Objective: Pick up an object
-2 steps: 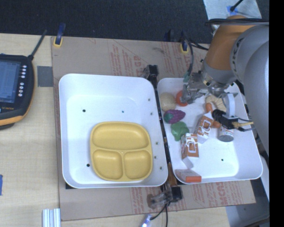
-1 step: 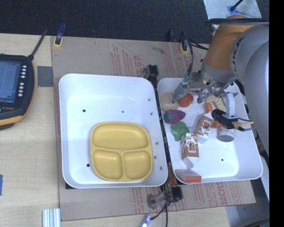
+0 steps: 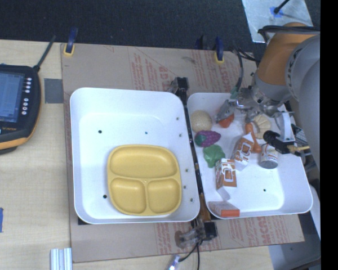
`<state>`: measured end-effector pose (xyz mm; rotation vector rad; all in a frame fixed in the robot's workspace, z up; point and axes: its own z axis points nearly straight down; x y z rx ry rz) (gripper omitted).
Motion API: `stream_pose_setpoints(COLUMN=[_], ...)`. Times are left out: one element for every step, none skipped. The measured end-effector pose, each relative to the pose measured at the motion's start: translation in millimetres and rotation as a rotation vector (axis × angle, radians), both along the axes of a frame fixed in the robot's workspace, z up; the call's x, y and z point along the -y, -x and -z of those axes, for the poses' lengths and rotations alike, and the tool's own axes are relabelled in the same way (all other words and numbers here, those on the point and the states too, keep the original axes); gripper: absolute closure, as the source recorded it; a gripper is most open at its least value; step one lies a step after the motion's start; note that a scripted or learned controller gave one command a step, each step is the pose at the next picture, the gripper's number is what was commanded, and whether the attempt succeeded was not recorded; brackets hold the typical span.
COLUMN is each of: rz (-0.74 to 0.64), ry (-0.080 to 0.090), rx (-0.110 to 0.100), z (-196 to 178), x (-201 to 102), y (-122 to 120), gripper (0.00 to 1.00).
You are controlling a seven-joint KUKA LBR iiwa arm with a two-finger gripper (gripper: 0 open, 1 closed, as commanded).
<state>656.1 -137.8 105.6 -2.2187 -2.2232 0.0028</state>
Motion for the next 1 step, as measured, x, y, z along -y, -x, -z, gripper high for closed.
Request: stream_pose_setpoints(rz=[-0.005], ry=[0.001], rx=[0.000], z=[-10.6], x=[-0.2], y=[-0.5], gripper=[1.00])
